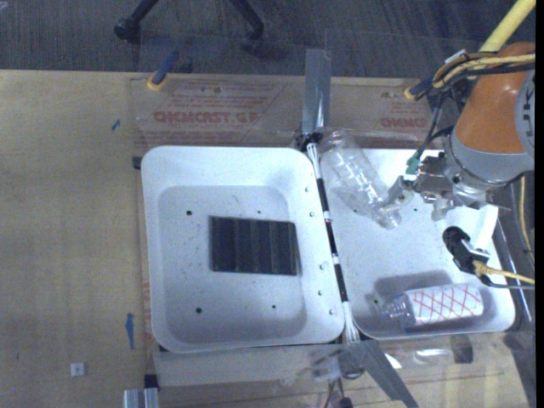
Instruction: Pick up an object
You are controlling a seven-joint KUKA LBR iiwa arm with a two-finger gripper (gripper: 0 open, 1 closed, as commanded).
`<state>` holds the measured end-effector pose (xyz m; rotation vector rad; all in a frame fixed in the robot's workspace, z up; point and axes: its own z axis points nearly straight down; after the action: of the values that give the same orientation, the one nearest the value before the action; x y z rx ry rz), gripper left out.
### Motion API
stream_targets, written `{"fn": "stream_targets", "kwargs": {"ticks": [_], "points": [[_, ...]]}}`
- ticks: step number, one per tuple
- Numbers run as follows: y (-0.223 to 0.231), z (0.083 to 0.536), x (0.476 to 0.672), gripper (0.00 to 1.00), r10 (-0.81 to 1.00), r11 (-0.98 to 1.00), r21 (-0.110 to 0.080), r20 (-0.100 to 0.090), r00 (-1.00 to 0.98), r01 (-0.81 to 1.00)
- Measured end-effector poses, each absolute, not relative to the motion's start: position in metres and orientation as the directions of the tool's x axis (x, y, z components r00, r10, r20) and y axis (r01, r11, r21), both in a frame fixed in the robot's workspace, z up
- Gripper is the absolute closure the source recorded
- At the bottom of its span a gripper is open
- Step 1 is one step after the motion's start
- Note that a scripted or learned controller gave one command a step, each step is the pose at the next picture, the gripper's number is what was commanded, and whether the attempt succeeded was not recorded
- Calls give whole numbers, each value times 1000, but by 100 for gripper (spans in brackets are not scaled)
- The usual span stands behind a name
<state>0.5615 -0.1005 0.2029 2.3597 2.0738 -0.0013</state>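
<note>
A clear plastic bottle (357, 181) lies tilted in the far left part of the right bin (425, 253), its upper end leaning on the divider between the bins. My gripper (401, 195) sits just right of the bottle's lower end, touching or nearly touching it. The grey arm with its orange band (493, 117) comes in from the right above the bin. A white packet with a red criss-cross pattern (442, 303) lies along the right bin's near edge. A dark ribbed rectangular pad (254, 246) lies flat in the middle of the left bin (170, 228).
Cables and a black connector (457, 246) hang below the wrist over the right bin. A yellow cable (501, 272) runs off to the right. A grey post (316, 92) stands behind the divider. Wooden bench surface (68, 228) stretches to the left.
</note>
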Motion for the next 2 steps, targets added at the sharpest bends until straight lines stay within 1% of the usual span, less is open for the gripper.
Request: {"fn": "stream_targets", "kwargs": {"ticks": [1, 2], "points": [[-127, 88, 616, 0, 997, 79, 7, -3, -79, 997], [-174, 174, 576, 0, 999, 53, 2, -2, -53, 999]]}}
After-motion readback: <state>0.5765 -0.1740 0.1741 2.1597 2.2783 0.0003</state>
